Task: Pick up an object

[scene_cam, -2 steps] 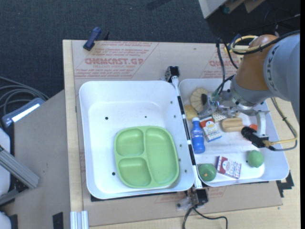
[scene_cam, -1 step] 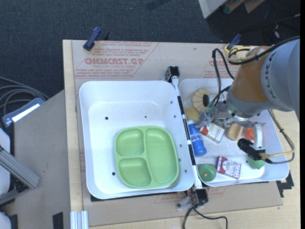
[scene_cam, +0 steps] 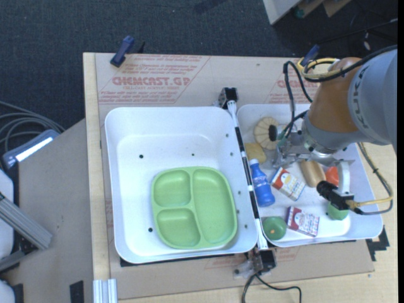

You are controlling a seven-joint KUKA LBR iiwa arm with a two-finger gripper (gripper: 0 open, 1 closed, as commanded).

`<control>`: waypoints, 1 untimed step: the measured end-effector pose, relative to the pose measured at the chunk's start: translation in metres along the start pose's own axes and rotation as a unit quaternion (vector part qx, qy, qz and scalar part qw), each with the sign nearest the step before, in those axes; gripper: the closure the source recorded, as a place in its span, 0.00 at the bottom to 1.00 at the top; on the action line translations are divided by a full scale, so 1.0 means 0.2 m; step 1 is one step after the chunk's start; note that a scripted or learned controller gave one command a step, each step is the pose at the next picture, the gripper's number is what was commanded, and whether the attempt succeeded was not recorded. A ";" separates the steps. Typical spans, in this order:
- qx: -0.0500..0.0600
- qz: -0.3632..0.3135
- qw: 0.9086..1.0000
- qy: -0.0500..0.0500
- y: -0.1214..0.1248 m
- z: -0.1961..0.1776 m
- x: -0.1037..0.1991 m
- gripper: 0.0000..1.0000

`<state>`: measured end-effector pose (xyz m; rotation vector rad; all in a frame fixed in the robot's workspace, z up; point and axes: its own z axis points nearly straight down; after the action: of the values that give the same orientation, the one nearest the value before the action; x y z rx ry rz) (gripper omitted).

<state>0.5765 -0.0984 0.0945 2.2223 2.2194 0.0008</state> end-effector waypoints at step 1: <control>0.000 0.000 1.000 0.000 0.00 0.00 0.00 0.00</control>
<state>0.5764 -0.0984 0.0944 2.2225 2.2195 0.0008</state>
